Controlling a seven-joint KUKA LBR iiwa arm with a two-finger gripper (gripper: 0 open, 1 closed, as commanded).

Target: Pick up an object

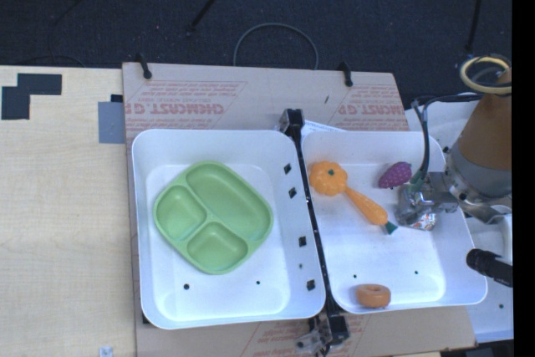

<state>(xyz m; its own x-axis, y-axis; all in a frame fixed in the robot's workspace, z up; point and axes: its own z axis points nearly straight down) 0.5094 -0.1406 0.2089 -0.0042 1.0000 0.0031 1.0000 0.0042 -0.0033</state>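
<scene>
In the right-hand bin [456, 284], near its right wall, the gripper [416, 211] sat low over the white floor, the grey arm [485, 146] with its orange band reaching in from the right edge of the scene. How wide it stood could not be told; the metal end was too small and blurred, and nothing could be seen caught in it. Just left of it lay an orange maraca-like toy [344, 188], its round head toward the divider and its handle running right and nearer, the teal tip almost touching the gripper, so this seemed the likeliest target. A purple grape-like piece [394, 175] rested just beyond the gripper on the far side, close enough to be knocked. An orange ring [373, 295], perhaps a doughnut, lay well apart at the near wall. The left bin [150, 297] held a green divided plate [212, 216], flat and centred, well apart from the gripper.
</scene>
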